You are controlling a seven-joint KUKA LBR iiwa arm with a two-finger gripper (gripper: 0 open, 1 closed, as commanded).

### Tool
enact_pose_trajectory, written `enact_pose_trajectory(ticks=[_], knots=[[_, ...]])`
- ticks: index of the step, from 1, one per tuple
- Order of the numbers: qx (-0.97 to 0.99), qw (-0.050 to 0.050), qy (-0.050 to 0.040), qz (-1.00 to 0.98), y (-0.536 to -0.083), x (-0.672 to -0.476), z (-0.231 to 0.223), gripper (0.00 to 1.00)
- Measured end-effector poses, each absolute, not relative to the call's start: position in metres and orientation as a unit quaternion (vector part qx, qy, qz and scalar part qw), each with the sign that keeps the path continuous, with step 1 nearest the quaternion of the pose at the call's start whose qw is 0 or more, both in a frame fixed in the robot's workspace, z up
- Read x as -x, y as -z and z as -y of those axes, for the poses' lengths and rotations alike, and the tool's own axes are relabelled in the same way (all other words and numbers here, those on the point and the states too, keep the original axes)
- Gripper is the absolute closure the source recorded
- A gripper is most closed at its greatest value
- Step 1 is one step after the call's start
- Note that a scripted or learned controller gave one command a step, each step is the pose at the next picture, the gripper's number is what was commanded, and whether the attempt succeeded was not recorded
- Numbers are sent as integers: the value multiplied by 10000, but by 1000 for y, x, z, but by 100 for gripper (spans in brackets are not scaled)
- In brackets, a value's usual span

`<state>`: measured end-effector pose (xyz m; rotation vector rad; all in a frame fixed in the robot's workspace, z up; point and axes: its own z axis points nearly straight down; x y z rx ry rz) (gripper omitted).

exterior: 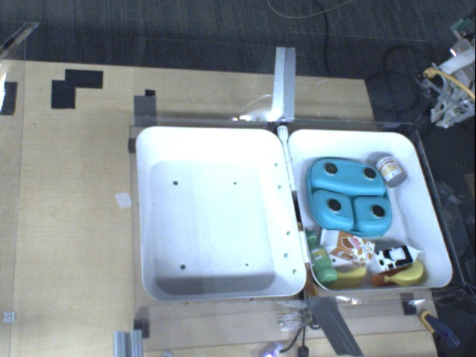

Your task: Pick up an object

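Lying beside the blue tray [348, 195], the small can [390, 169] looks light, stiff and slippery; grasp across its round side. The pincer's state I cannot tell.

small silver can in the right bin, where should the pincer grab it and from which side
Probably across its round body, coming straight down from above. The silver can lies on its side in the far corner of the right bin, its end face toward the bin's near right, touching or nearly touching the blue tray. Set the fingers across the curved sides, since the bin wall and tray crowd any sideways approach.
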<state>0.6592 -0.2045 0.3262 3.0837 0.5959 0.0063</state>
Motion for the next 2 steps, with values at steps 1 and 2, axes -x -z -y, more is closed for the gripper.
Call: enact_pose_trajectory(ticks=[1, 2], knots=[[-9864, 4, -12, -1643, -299, -656, 205, 100], [-9929, 3, -21, -1192, -308, -662, 204, 100]])
